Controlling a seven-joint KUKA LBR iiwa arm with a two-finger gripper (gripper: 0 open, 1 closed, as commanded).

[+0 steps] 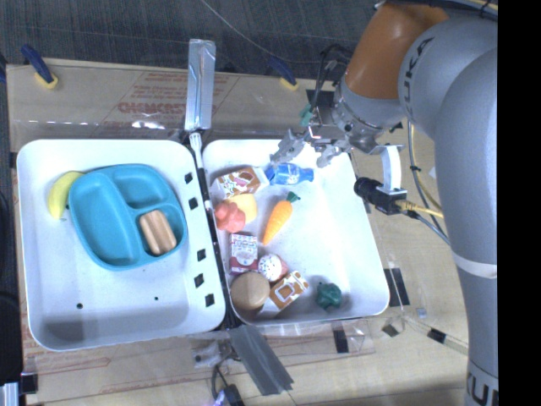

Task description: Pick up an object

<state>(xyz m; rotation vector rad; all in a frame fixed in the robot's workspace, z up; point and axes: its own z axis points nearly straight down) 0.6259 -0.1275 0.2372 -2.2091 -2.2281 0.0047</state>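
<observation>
Two bins (110, 332) side by side on surface; right one crowded, blue wrapped packet (290, 174) at its far edge, long axis lying across the view. Tool (308, 145) just above and right of packet, fingers spread, nothing gripped. Arm (439, 83) in from right, wrist tipped down-left toward packet; carrot (278, 218) nearer the middle.

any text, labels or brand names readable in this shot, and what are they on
"KU": dark letters running along the grey arm; the remainder is cut off.
Red print on the cardboard sheet behind the bins: reversed and too faint to read.
Small packets in the right bin, such as the red and white packet and the orange carton: printing too small and blurred to read.
</observation>
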